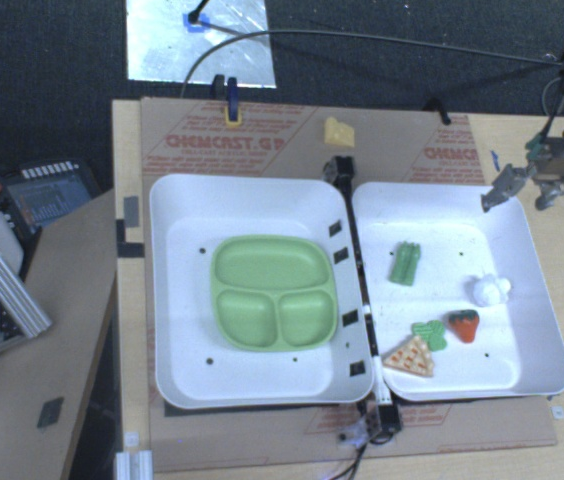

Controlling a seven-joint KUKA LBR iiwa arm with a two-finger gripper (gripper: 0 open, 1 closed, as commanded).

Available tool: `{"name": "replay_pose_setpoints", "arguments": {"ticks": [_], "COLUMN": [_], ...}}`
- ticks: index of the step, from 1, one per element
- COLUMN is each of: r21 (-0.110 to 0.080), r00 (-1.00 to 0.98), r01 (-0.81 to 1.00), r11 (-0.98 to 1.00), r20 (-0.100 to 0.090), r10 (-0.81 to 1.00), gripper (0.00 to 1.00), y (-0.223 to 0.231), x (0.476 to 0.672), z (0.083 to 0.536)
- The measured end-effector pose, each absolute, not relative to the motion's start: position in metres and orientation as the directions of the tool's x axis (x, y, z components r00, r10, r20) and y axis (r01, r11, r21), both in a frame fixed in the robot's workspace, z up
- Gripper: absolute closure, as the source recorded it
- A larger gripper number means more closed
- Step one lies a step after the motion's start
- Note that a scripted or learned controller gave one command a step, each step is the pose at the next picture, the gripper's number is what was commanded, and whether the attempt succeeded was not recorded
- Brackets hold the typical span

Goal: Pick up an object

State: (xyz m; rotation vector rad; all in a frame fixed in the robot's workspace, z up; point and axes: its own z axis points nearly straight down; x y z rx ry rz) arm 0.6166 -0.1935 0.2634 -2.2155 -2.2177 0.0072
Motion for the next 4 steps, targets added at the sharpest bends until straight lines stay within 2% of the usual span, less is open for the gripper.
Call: {"name": "replay_pose_setpoints", "arguments": {"ticks": [1, 3, 4], "r21": [0.002, -0.003, 0.0], "r00": [-0.004, -0.001, -0.004], "r01": [1.0, 1.0, 1.0], "r11": [0.004, 0.001, 0.004], "r20": [-0.001, 0.0, 0.0], "r10": [1.0, 1.0, 1.0], "gripper": [0.0, 0.0, 0.0], "y": [-0.193, -0.201, -0.202], "x": [0.619, 0.616, 0.623], "z": [0.27, 0.146, 0.103]}}
